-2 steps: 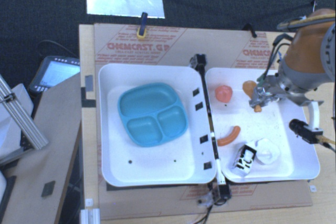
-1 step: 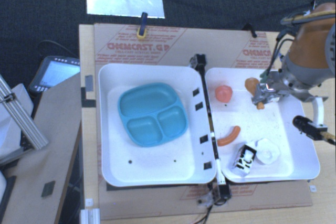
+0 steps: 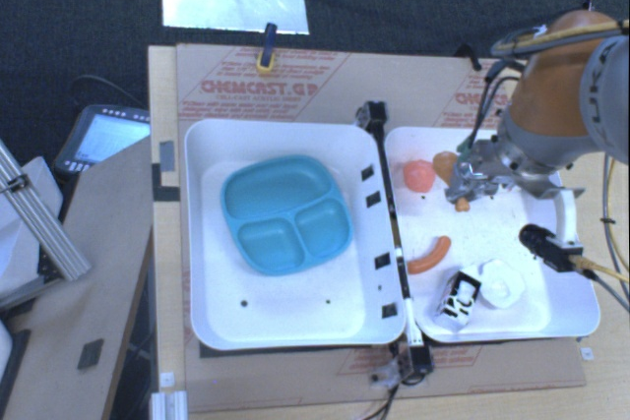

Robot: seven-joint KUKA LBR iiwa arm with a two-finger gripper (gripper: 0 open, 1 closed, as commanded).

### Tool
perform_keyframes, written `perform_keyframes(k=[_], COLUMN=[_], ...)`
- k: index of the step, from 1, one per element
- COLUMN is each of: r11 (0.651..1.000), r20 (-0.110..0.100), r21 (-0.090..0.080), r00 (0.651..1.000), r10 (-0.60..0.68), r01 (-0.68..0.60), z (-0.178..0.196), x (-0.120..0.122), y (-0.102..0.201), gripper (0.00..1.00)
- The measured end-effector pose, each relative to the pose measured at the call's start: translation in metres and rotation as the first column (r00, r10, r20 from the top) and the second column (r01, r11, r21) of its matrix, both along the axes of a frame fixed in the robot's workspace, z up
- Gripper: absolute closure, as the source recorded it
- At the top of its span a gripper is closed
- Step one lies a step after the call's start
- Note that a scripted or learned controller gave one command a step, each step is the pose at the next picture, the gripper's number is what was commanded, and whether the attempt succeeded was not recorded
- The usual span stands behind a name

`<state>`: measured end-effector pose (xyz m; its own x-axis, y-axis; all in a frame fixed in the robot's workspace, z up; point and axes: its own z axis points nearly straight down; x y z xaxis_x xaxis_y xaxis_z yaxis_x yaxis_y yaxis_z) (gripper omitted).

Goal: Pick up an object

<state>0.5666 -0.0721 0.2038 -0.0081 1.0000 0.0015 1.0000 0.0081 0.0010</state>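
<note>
The right bin holds several small objects. A pink-red round piece lies near its left wall, with an orange piece just right of it. An orange sausage-shaped item lies lower down, near a black-and-white patterned object and a white lumpy object. My gripper hangs over the upper left part of this bin, right beside the orange piece. A small orange bit shows at its tip; whether it is held is unclear.
The left bin holds a blue divided tray. A black divider bar runs between the bins. A black connector with cables sits over the right bin's right side. A tablet lies off the bench to the left.
</note>
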Motion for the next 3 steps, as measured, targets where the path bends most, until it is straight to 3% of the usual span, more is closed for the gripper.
perform_keyframes(k=[3], r11=[1.0], r20=[-0.001], r21=[0.0], r00=[1.0], r10=[0.001], r01=[-0.001], z=[0.024], x=[-0.057], y=[0.159], gripper=[1.0])
